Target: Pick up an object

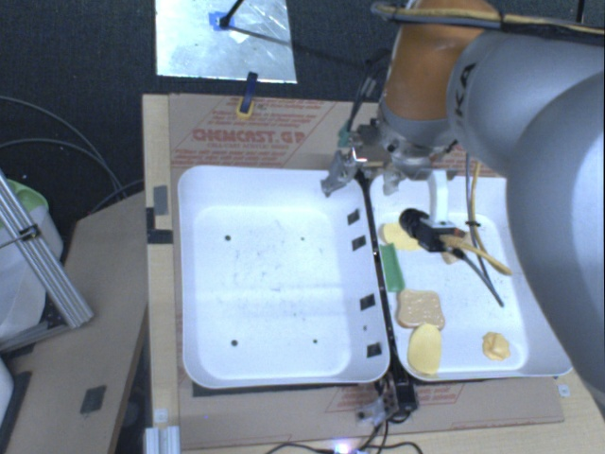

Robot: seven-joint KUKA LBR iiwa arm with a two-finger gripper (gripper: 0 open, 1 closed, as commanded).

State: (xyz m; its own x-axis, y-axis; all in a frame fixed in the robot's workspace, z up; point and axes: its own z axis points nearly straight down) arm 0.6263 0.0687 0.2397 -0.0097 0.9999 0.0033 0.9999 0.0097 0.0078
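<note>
The grey arm link [539, 140], nearest the lens, spans the right of the scene above the right-hand shallow white bin [468, 315]. The two-finger gripper [364, 178] hangs at the far end of the bench, over the edge shared with the left-hand shallow white bin [265, 282]. Its fingers [333, 180] stand apart with nothing between them.

Objects lie in the right-hand bin only, listed outward from the gripper:
- A flat pale-yellow piece [399, 237], just near and right of the gripper.
- A green stick [391, 269], lying along the bin's left wall.
- A tan toast-shaped square [421, 307], with a yellow oval slab [424, 348] touching its near edge.
- A small yellow lump [495, 346], apart from the others at the near right.

The step in hand is judged to be target selection and approach. The lump appears the best candidate, because it stands free on all sides and has height to pinch. The stick leaves little finger room against the wall, and the flat pieces offer little to grip.

The gripper should be centred over the target and brought straight down until the fingers straddle it, and only then closed. After the lift, the object should be confirmed between the fingers.
</note>
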